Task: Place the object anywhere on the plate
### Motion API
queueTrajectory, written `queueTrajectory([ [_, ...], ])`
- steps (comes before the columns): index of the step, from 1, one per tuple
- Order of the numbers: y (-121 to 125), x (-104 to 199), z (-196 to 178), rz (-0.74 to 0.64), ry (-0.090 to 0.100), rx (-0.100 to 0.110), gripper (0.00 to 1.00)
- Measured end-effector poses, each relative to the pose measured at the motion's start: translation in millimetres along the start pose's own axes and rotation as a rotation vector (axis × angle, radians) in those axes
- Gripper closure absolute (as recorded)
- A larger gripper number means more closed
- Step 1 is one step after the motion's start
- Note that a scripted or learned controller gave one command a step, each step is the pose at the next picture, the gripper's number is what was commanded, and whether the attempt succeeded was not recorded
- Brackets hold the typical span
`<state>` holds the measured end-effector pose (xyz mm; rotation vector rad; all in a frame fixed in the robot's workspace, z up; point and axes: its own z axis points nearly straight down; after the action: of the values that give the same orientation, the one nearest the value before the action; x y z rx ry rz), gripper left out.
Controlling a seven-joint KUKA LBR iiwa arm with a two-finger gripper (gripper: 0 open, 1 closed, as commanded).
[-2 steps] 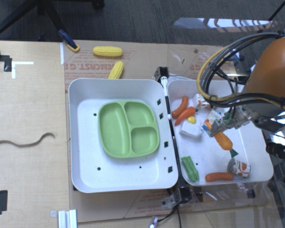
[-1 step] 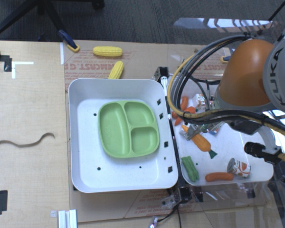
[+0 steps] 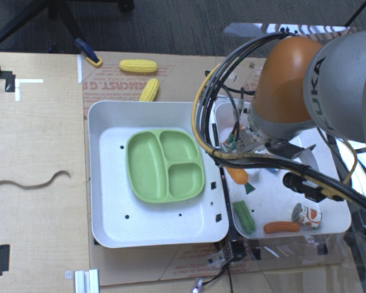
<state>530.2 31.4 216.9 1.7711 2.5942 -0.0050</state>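
Observation:
A green three-compartment plate (image 3: 166,165) lies in the left white bin (image 3: 104,163) with nothing on it. My arm hangs over the right bin (image 3: 329,224), and its orange band and cables cover most of the gripper (image 3: 235,150), which sits low at that bin's left wall. Just below it lies an orange carrot-like piece (image 3: 236,176) with a small dark green bit (image 3: 250,188) beside it. Nothing can be seen held. Further forward in the same bin are a green vegetable (image 3: 244,217), a red sausage (image 3: 282,227) and a small can (image 3: 308,215).
Two yellow corn cobs (image 3: 138,66) (image 3: 149,90) lie on the cardboard behind the left bin, near a blue and yellow tool (image 3: 88,52). A thin wavy cord (image 3: 30,183) rests on the bench at the left. Black cables (image 3: 274,163) loop across the divide between the bins.

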Motion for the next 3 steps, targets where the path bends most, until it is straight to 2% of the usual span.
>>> queueTrajectory([
  [1, 0.0, -0.1, -0.1, 0.000, 0.000, 0.000, 0.00],
  [2, 0.3, -1.4, -8.3, -0.002, -0.002, 0.001, 1.00],
  [3, 28.3, 70.7, -56.3, 0.121, 0.000, -0.001, 1.00],
])
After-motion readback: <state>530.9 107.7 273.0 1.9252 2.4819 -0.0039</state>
